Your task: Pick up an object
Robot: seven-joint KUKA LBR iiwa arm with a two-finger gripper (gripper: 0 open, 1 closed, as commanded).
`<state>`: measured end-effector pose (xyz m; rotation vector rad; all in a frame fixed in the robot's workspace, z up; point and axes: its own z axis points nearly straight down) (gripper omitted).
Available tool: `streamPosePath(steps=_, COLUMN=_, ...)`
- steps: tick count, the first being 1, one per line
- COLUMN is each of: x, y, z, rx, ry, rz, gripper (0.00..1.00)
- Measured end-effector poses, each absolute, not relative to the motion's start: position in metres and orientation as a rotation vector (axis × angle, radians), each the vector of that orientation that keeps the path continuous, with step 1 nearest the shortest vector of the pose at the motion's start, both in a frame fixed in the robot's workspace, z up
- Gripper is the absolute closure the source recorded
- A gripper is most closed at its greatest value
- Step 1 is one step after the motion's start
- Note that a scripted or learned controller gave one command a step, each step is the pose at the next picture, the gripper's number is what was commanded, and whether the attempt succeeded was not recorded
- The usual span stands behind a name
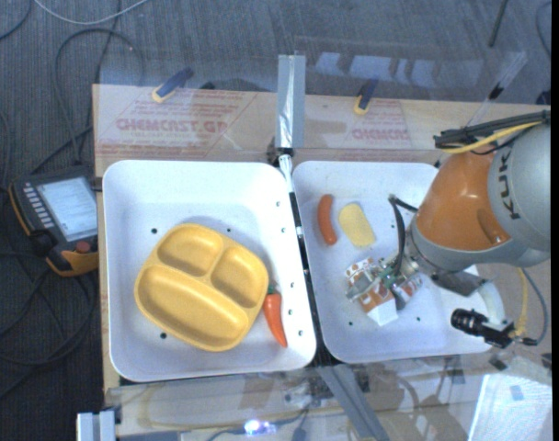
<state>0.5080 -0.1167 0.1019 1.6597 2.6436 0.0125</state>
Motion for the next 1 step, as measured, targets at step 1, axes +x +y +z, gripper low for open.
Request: streamPosePath(steps=1, x=0.4943, y=-0.0764, z=0.2366, rx=1.985, ry=2.434, rz=-0.002, gripper=1.00)
